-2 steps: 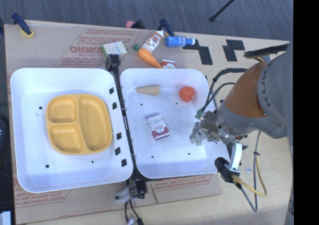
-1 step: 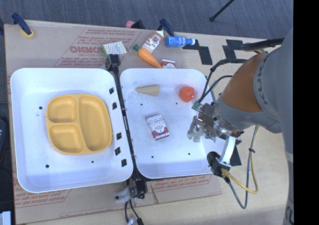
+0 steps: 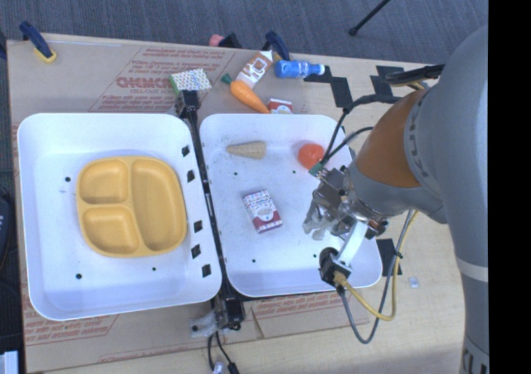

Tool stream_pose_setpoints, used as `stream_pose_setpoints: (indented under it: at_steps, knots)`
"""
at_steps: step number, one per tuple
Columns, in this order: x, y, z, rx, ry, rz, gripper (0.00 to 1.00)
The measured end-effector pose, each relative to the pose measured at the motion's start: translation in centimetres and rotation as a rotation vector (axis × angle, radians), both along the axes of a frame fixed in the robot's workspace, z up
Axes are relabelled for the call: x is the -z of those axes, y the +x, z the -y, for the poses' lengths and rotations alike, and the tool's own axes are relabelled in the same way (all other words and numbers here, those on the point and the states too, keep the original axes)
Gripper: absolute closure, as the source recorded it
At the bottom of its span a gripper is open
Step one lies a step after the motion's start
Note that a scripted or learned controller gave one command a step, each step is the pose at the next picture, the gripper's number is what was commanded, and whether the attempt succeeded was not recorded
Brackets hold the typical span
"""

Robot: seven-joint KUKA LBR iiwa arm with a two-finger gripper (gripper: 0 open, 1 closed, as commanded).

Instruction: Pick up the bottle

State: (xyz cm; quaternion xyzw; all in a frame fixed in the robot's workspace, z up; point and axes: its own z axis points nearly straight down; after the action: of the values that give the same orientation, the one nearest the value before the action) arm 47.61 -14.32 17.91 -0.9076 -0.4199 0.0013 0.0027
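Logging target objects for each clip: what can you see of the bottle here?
The bottle is small and blue, plastic by its look, with a white cap end pointing toward the view's right. It lies on its side on the brown cardboard behind the right bin, outside both bins. A white-and-orange item lies just to its left; whether they touch is unclear. The tool is over the right bin, well away from it.

L bin holds sectioned tray. R bin holds carton at centre, cone behind it, ball to cone's R. Bottle, carrot lie behind R bin on bench.
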Motion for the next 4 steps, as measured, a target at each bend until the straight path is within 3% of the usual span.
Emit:
stream_pose_setpoints:
  at_steps: [1, 2, 3, 4]
  knots:
    - [-0.9, 0.0, 0.5, 0.211, -0.002, 0.0, 1.0]
    - [1.3, 0.0, 2.3, 0.534, -0.003, -0.001, 1.0]
    - [-4.0, 0.0, 0.0, 0.597, -0.002, -0.001, 1.0]
    - [-8.7, 0.0, 1.9, 0.179, -0.002, 0.001, 1.0]
